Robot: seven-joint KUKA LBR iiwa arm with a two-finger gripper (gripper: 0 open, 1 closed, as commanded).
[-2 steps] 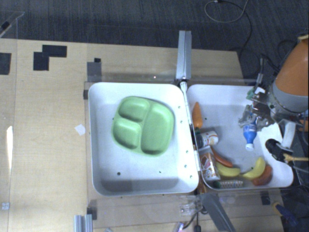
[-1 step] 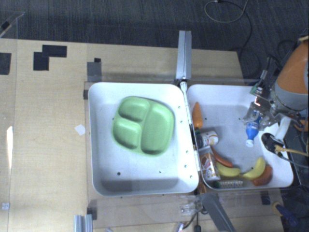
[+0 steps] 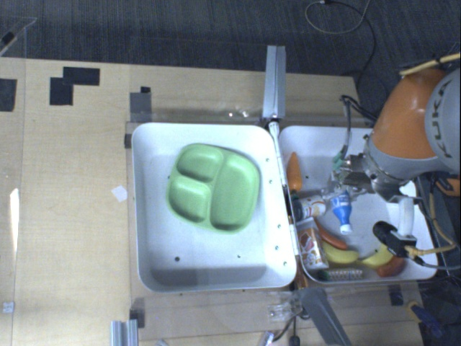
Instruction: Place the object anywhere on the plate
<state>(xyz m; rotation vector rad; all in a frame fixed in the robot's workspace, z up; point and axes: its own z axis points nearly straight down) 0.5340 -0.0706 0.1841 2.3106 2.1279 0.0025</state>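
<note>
Pincer [image 3: 344, 182] amid carrot [image 3: 294, 171], bottle [image 3: 341, 213], banana [image 3: 351, 256]

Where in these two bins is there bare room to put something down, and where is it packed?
The green plate has three bare compartments, and bare white floor rings it in the left bin, widest along the near edge. The right bin is crowded: carrot, blue-and-white bottle, bananas and the gripper fill it, leaving only a bare strip along its far wall.

We cannot make out the pincer [image 3: 344, 181] fingers against the clutter. The arm [image 3: 421, 132] runs off the right edge and hides part of the right bin [image 3: 317, 144].
</note>
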